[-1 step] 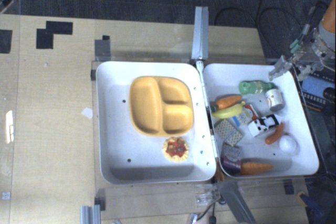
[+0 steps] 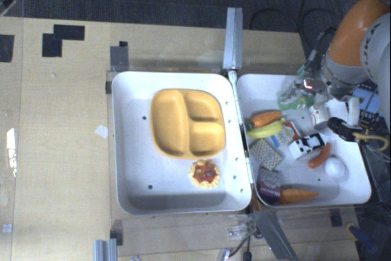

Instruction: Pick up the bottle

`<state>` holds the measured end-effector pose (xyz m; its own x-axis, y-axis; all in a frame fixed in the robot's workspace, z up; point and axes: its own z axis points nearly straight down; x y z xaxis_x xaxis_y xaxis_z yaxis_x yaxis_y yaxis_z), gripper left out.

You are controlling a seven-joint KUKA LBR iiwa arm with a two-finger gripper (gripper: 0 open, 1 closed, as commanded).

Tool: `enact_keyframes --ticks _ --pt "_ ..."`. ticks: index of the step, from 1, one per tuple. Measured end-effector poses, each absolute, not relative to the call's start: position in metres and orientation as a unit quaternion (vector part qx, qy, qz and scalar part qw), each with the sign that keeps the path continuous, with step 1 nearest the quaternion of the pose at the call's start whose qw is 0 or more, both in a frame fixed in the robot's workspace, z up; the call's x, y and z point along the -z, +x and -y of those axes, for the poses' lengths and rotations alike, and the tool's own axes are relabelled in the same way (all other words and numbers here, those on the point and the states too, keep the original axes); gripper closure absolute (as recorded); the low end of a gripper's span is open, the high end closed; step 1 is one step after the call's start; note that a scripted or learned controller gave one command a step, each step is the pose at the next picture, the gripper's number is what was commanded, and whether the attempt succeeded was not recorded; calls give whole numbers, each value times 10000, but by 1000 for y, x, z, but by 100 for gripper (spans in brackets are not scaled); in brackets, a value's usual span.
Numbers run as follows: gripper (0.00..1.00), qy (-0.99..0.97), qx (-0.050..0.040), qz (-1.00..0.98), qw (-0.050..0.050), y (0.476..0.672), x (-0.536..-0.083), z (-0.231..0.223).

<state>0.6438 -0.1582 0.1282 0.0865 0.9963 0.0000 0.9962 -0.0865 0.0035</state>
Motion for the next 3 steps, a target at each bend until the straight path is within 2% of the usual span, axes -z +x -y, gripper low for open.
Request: enact_keyframes --ticks 1,2,3 --pt "0 7577 -25 -6525 27 641 -88 128" --pt "0 7623 -77 -6472 -21 627 -89 160" --pt "0 7136 70 -7005 -69 664 -86 152"
